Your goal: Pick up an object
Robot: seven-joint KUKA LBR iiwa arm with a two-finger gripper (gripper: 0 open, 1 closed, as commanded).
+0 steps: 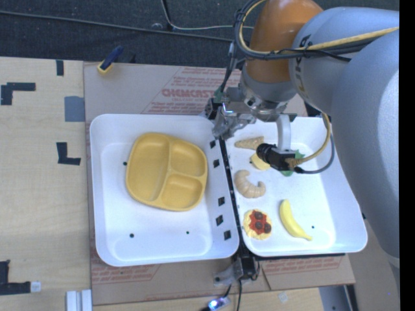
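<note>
Arm [353,76] is what you see first: its broad grey link comes in from your right and fills the upper right corner. The orange band [282,31] sits at the top centre, and the wrist bends downward from it. The gripper [224,118] hangs low at the far end of the wall shared by the two bins. It points down over the far left corner of the right bin [337,199]. Wrist hardware hides its tip, so you cannot tell whether it is open or closed, and nothing visible is held in it.

Your candidate objects lie mostly in the right bin. A tan bread piece [249,143] lies nearest the gripper, just to its right and apart from it. The croissant [249,185] lies closer to you, beside the dividing wall. Nearer still, a small round tart with red topping [257,224] sits at the front of the bin. The banana [294,220] lies just to its right, apart from it.

The left bin [110,238] holds a yellow divided plate [165,170], resting flat with its three compartments facing up, well apart from the gripper. Both bins stand on a sheet of cardboard [162,89].
</note>
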